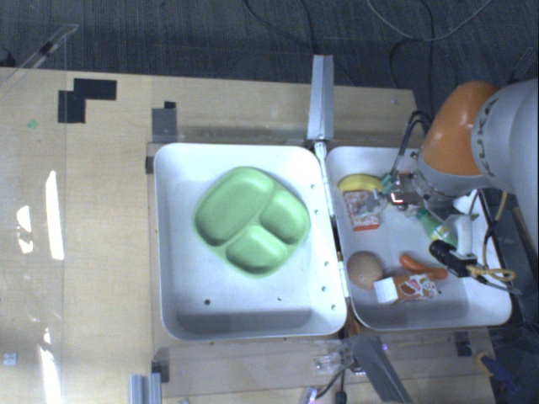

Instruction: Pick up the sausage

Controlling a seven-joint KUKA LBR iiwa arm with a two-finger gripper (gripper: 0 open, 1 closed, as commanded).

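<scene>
Feed: I am working from the camera view, looking down on both bins at a slant.
Claw (402, 194): it sits over the far half of the right bin (493, 308), on the grey arm entering from the picture's right. I cannot tell whether it is open or closed.
Sausage (421, 264): orange-red, lying flat on the bin floor. It is nearer the camera than the claw and a little to its right, clearly apart from it.
Printed packet (417, 288): just past the sausage as seen from the claw. I cannot tell whether the two touch.
White cup (385, 289): nearer the camera than the claw, beside the packet's left end.
Brown round item (365, 269): left of the claw and nearer the camera, just beside the cup.
Yellow item (358, 181): just left of the claw.
Red-and-white pouch (364, 210): left of the claw, directly below the yellow item.
Green item (434, 225): close to the claw's near-right side, partly hidden.
Left bin (168, 225): well left of the claw, holding a green three-part tray (253, 219).
</scene>
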